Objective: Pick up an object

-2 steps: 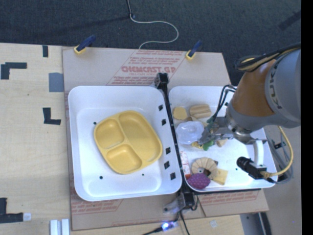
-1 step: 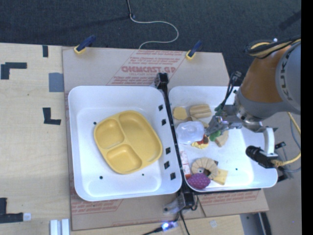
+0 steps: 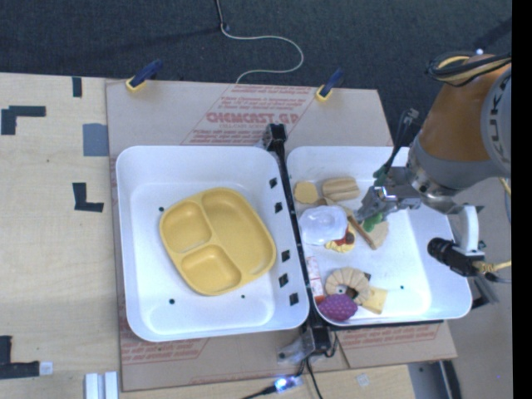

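A grey-and-orange arm (image 3: 461, 131) is reaching over the right bin (image 3: 416, 285), left of which the left bin (image 3: 137, 181) is holding a yellow divided tray (image 3: 218, 239). The jaws of the gripper (image 3: 371, 210) are hovering over toy food (image 3: 370, 233); whether they are open cannot be told. A purple piece (image 3: 337, 307) is lying at that bin's near edge.

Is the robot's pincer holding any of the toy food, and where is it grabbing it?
It cannot be told. The pincer is low over the right bin, right at a green-and-tan piece, but a grip isn't visible.
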Available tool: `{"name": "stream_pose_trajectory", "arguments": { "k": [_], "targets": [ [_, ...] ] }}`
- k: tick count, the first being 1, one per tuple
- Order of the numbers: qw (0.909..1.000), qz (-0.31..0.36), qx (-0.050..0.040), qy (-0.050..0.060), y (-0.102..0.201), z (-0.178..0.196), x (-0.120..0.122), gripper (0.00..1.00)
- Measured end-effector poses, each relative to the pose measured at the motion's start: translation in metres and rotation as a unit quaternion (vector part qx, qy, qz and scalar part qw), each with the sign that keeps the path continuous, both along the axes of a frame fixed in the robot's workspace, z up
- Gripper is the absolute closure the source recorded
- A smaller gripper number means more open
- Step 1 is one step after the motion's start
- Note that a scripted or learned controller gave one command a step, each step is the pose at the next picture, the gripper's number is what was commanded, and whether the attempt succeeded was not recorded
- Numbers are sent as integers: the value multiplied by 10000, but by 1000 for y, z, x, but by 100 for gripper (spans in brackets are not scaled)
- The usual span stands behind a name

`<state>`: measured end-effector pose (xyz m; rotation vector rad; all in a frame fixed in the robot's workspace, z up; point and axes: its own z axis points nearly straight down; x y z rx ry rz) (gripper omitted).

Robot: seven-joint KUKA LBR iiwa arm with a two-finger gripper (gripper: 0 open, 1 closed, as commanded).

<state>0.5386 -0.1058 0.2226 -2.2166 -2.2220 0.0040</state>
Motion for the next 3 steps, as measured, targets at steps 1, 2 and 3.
{"name": "stream_pose_trajectory", "arguments": {
  "k": [1,2,3],
  "targets": [
    [10000,29,10,15,59,-4,22,100],
    [10000,23,2,16,98,-8,42,100],
    [10000,22,2,15,142,-17,74,100]
  ]
}}
